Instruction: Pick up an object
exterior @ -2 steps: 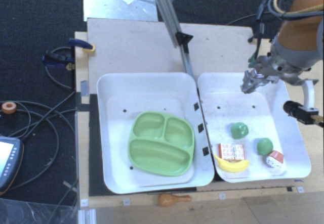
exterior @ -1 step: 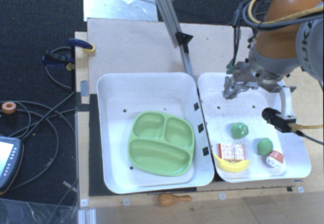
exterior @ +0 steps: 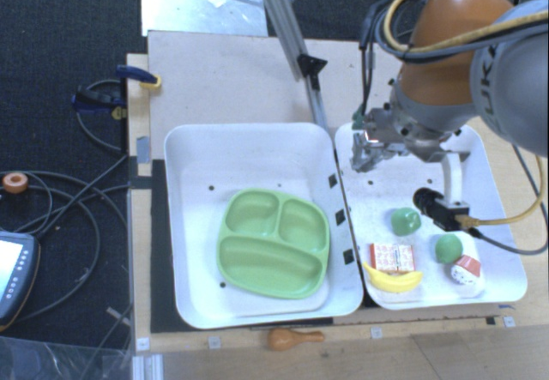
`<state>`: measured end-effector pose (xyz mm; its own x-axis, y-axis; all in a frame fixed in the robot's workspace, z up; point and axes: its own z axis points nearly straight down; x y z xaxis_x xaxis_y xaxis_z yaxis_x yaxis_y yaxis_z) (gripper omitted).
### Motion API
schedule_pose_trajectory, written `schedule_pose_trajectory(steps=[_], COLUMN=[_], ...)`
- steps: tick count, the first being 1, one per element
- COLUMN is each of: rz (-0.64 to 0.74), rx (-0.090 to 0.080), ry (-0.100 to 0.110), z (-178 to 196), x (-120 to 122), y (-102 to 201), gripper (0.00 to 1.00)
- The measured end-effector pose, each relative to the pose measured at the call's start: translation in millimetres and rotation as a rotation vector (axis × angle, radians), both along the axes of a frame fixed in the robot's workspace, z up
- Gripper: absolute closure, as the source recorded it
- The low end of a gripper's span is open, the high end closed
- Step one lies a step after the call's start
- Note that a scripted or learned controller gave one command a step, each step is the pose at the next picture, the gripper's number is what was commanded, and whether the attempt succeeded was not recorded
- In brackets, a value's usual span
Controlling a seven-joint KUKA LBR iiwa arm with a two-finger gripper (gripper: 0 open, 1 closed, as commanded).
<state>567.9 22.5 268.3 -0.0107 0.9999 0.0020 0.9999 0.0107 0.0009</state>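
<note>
One fixed camera, high above the bench, looking down at a slant.

I see both white bins whole: the left bin [exterior: 184, 198] mid-frame, the right bin [exterior: 497, 198] toward the frame's right. The arm [exterior: 455, 44] comes in from the right, bulking large near the lens. Floor shows at left.

Reaches in from the right, grey arm [exterior: 515, 69] bent downward, orange band [exterior: 455, 35] above the wrist, gripper [exterior: 371, 145] pointing down and left.
</note>
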Motion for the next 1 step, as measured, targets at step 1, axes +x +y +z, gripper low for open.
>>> schedule_pose_trajectory(steps=[1], rz=[0.0], rx=[0.001], ry=[0.001], z=[-4.4], x=[-10.5], y=[47.9], gripper=[1.0])
